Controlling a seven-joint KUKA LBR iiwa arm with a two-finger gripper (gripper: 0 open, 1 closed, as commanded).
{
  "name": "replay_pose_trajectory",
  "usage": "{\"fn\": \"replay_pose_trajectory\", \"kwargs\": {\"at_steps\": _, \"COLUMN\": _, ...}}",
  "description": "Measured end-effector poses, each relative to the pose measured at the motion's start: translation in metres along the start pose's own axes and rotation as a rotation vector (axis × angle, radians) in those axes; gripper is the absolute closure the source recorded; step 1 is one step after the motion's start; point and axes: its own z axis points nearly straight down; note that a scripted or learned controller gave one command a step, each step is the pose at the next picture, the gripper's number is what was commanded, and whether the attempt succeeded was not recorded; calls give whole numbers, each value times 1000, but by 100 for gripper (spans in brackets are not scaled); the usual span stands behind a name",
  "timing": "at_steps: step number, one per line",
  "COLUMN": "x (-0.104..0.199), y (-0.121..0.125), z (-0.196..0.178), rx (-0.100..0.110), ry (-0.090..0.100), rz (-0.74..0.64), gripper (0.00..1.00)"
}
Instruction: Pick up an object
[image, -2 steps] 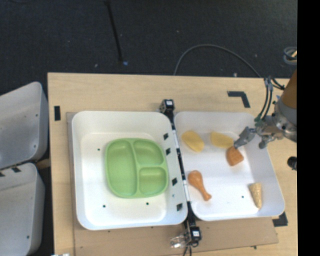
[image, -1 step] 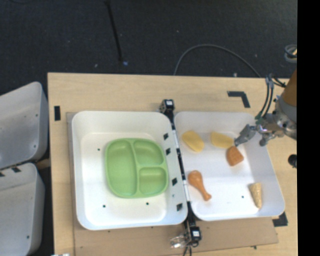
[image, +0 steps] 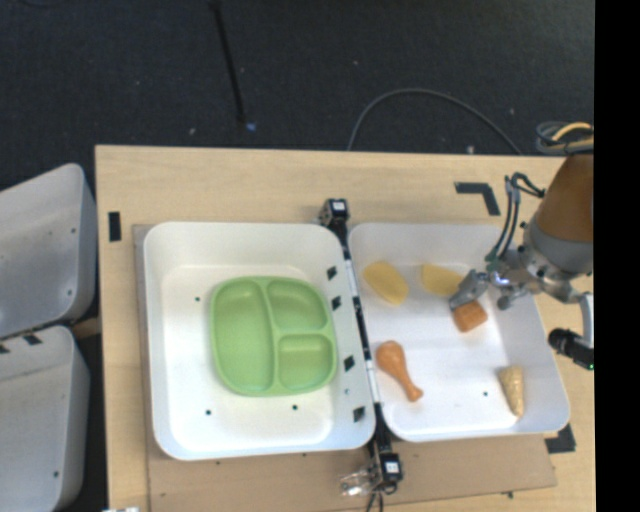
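Over on the left, the left bin (image: 170, 420) carries a green divided plate (image: 272, 335), flat and untouched, well out of the arm's business. Across the divider into the right bin (image: 440, 425), things get busy: a yellowish lump (image: 386, 282) at the far left of that bin, and nearer us an orange drumstick-shaped piece (image: 399, 369), its long axis running from far-left to near-right. Further right, a pale yellow chunk (image: 440, 279) at the far side, and just beside it, nearer and to the right, a small orange-brown block (image: 469, 317).

That block looks like the target. The pincer (image: 482, 286) hangs right above it, on its far side, metal fingers (image: 466, 291) pointing down toward it and seemingly splayed, nothing between them. So the block lies just near-left of the fingertips, close but not yet straddled. My read: a short drop and a nudge toward the near side comes next. Far right and near, a tan cone-like piece (image: 513, 389) lies alone by the bin wall.
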Motion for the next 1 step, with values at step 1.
{"fn": "replay_pose_trajectory", "kwargs": {"at_steps": 1, "x": -1, "y": -1, "z": 46, "rx": -2, "ry": -1, "rz": 3, "gripper": 0}}
